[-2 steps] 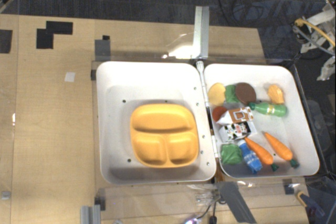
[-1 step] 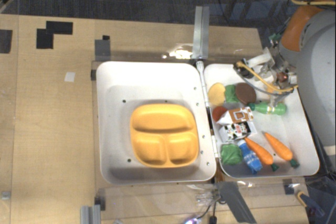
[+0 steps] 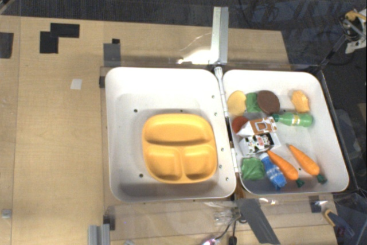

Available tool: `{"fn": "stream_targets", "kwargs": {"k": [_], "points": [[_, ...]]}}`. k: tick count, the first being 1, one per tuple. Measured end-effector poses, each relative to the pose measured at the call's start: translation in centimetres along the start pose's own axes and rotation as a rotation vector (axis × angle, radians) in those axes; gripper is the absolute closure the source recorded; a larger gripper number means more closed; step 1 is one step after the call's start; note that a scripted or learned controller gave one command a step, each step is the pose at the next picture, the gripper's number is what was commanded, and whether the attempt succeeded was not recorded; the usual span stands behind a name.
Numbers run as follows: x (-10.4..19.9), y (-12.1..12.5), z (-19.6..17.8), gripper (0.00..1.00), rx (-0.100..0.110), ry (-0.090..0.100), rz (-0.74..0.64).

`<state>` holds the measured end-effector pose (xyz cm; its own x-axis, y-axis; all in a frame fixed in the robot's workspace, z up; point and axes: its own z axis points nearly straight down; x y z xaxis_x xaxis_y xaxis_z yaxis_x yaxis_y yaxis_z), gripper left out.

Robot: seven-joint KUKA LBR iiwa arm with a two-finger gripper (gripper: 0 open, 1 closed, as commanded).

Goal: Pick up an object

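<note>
Arm's not over the bins so can't tell jaw state; pickables crowd the right bin, so go for the outlying orange carrot near its right wall, not the piled middle by the blue bottle.

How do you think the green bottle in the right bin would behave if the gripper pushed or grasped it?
The green bottle lies on its side, so a sideways push would probably roll it. Its surface looks smooth, so it may slip in a grasp. It appears to be a small toy, likely light.
</note>
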<state>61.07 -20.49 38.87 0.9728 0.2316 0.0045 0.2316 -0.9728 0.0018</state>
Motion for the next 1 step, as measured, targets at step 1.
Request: {"fn": "stream_targets", "kwargs": {"k": [1], "points": [[0.91,0.16,19.59,0.00,0.002,-0.003,-0.067]]}}
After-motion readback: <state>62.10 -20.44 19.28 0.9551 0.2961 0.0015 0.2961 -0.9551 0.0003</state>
